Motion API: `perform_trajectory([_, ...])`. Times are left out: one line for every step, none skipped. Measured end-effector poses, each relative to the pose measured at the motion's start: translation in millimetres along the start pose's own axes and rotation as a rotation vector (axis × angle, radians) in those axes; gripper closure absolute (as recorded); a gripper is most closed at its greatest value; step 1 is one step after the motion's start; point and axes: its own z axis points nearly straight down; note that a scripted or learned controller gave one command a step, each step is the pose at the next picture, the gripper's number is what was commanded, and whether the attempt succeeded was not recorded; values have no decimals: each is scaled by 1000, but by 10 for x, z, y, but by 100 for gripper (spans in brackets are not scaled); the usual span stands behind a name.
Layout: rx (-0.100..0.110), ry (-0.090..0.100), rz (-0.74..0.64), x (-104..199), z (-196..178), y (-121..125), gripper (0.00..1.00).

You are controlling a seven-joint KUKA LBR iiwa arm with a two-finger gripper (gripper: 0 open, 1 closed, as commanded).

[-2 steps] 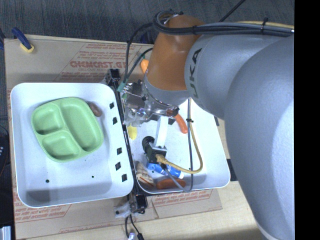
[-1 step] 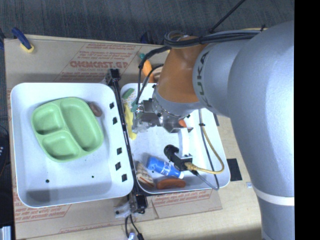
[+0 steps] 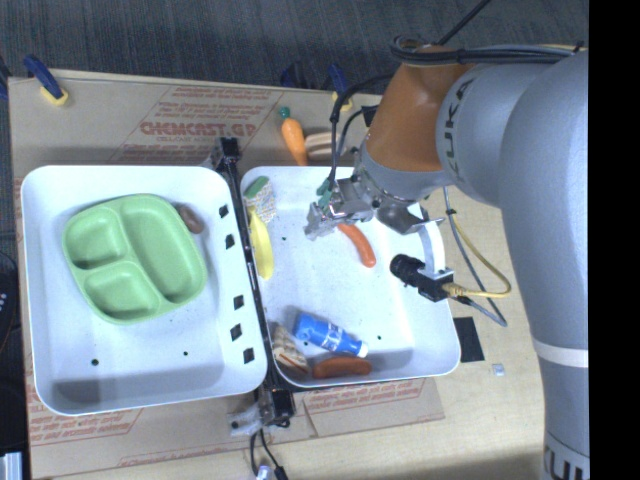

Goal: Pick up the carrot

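The end effector [image 3: 325,213] hangs over the far part of the right bin [image 3: 430,353], and whether it is wide or narrow I cannot tell from this slanted angle, since the metal parts blur together under the wrist. Just beside it, to the right and a touch nearer, lies an orange-red sausage-shaped piece [image 3: 357,244] on the bin floor, and that is not the target. The carrot [image 3: 292,138], orange with a green top, sits outside both bins on the tabletop [image 3: 150,118], just beyond the far rim of the right bin, near the gap between the two. So by my reading the pick is not yet made: nothing shows in the grasp, and the carrot rests untouched. What is left is everything that counts, namely shifting farther and slightly left, clearing the rim, coming down and closing. In the left bin [image 3: 40,268], a green divided plate [image 3: 135,258] sits well apart.
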Motion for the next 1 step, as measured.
perform_trajectory([-2, -1, -358, 57, -604, -254, 100])
